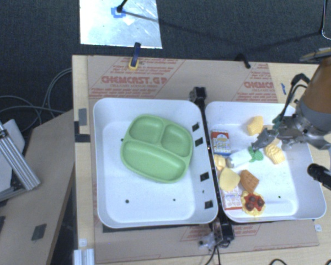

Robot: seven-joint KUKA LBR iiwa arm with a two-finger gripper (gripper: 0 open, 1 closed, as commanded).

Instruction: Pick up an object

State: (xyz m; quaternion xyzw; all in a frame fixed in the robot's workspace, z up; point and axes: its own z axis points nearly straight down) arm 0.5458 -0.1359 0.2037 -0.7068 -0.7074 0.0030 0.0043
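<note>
- Tool (263, 142) sat low in the right bin (303, 203), over the toy food; grip state could not be told.
- Green piece (256, 155) lay just below it, beside a yellow block (275, 153).
- Left bin (107, 203) held a green tray (157, 148).

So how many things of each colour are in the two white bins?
Green: 2, the green plastic divided plate and a small green piece.
Yellow: 4, pale toy food pieces.
Brown: 1, a toy bread chunk.
Red: 2, a red and white packet and red berries on a card.
Total: 9.
</note>
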